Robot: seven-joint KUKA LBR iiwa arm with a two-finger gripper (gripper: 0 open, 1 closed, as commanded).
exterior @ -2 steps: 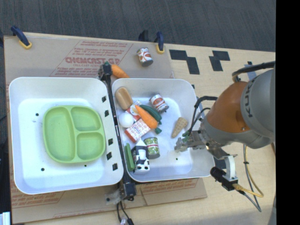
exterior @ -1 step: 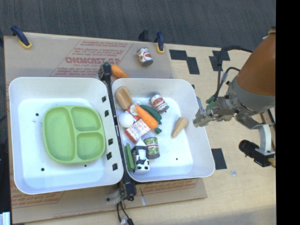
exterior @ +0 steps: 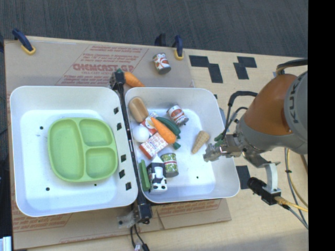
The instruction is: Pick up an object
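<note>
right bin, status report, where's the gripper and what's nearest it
Gripper over right bin at its right edge, holding nothing seen. Nearest: ice cream cone, lying loose just left. Toy pile further left, not in the way.

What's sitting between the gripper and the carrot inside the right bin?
In the camera view, an ice cream cone lies between the gripper and the carrot; the rest of that stretch is bare white bin floor.

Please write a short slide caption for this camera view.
Pincer at the right bin rim near a cone; green plate in the left bin.
</note>
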